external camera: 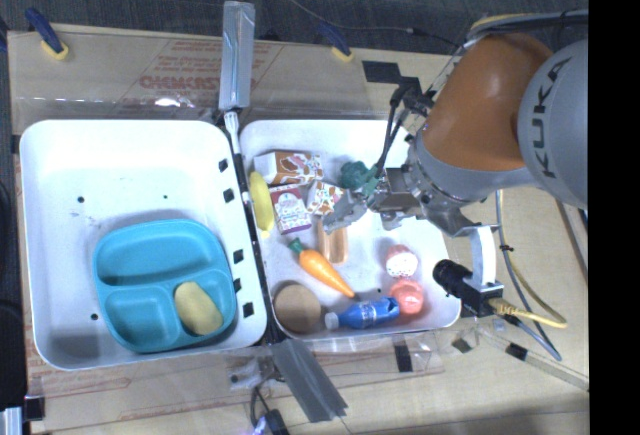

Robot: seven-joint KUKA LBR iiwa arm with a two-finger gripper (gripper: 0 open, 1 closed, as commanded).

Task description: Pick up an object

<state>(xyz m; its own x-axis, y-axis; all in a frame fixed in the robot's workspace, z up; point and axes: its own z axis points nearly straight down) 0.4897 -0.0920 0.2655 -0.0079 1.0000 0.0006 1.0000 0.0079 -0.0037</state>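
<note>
Counting from the overhead view: two white bins, a left bin (50, 223) and a right bin (300, 135), sit side by side. Inside the left bin are one blue divided tray (150, 268) and one yellow potato-like piece (198, 308) resting in the tray's lower right compartment. In the right bin are one banana (261, 200), two printed cartons (293, 185), one carrot (320, 268), one brown round piece (294, 307), one blue bottle (362, 313), one red-and-white round item (401, 263), one pink item (408, 298) and one sausage-like piece (336, 243). Carton print is too small to read; "KUKA" shows on the arm (545, 128). The gripper (345, 208) hangs above the sausage-like piece; its grasp state cannot be told.
</note>
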